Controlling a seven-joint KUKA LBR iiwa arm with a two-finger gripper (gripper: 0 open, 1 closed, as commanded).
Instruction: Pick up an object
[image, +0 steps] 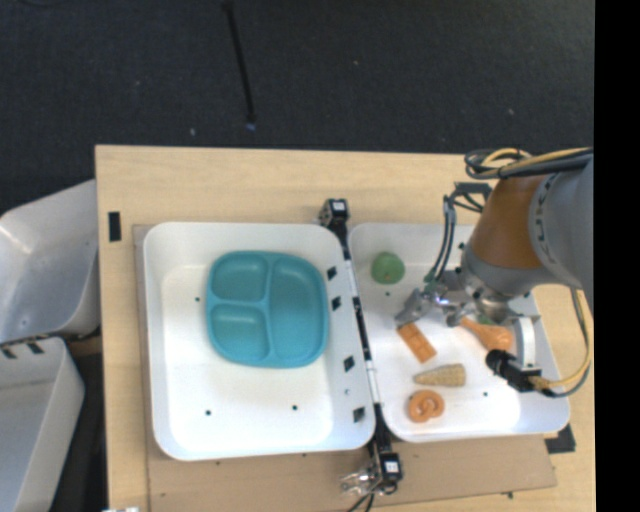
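Gripper (432, 305) state we cannot tell; we see it low over the right white bin (400, 425), the orange rectangular block (418, 343) just below-left, long axis diagonal.

Bright, even overhead light; soft shadows, slightly blurry, dark surroundings.

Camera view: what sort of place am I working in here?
Likely a robot lab pick-and-place bench: a wooden bench bears two shallow white bins, a teal divided tray in the left one, toy food such as a green ball in the right one, under the arm's gripper.
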